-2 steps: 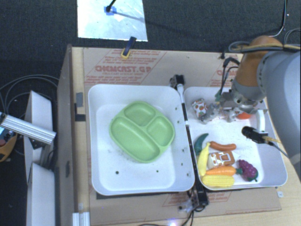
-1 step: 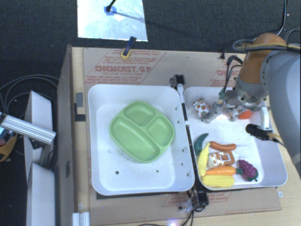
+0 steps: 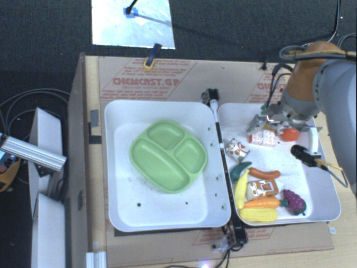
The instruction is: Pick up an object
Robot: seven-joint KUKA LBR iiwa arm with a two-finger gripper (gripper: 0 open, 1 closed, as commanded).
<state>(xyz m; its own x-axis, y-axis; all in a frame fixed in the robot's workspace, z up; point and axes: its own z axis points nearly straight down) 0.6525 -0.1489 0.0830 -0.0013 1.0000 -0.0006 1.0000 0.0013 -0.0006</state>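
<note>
Since the task names no particular object, the sensible choice is whatever lies closest under the gripper. That looks to be the small white packet with red print, in the far part of the shallow white right-hand bin.

Doing this step well means coming straight down over the packet's middle, lined up across its narrower side. That way it is caught squarely and not nudged toward the round red toy tomato just beside it, toward the view's right. The packet looks flat and light, so I judge that a shallow or off-centre closure could flip it or slip off it. The descent wants to reach close to the bin floor before closing.

The gripper hangs low over the bin's far end, with the packet just on its near side; whether the two touch I cannot tell. Whether the gripper is open or closed cannot be made out either, and nothing is visibly held. The cluster of colourful toy foods lies well apart toward the bin's near end, so it should not get in the way.
</note>
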